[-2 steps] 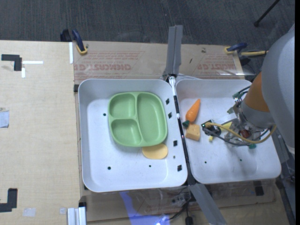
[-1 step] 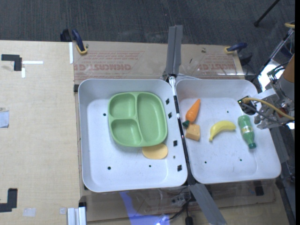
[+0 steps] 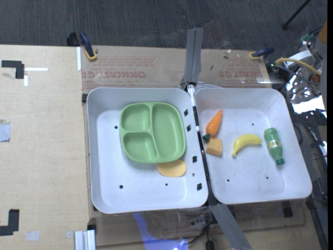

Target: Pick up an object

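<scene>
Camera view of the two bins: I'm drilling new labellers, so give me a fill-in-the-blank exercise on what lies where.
1. The green three-compartment plastic plate lies in the ____ white bin.
2. The yellow toy banana lies between the tan wedge-shaped block and the green ____.
3. The orange toy carrot lies in the ____ white bin.

Missing words: left; bottle; right

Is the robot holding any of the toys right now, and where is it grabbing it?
Nothing looks held: the orange carrot, yellow banana and green bottle all lie loose in the right white bin.
</scene>
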Controlling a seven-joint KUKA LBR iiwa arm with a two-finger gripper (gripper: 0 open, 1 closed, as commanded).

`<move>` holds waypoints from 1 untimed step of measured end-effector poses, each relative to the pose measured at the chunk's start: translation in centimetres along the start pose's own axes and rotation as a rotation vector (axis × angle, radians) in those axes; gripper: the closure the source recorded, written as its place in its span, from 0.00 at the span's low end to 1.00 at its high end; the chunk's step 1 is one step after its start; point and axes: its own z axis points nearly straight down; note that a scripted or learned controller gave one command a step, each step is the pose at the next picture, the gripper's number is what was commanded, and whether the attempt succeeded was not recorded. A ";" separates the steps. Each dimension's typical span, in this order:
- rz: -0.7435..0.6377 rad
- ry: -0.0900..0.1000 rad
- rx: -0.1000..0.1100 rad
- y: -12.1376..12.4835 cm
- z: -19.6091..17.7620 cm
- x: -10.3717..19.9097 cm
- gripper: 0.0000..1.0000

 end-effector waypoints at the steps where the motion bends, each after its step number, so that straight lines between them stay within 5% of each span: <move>1: 0.000 -0.001 0.001 0.0 10.3 0.4 1.00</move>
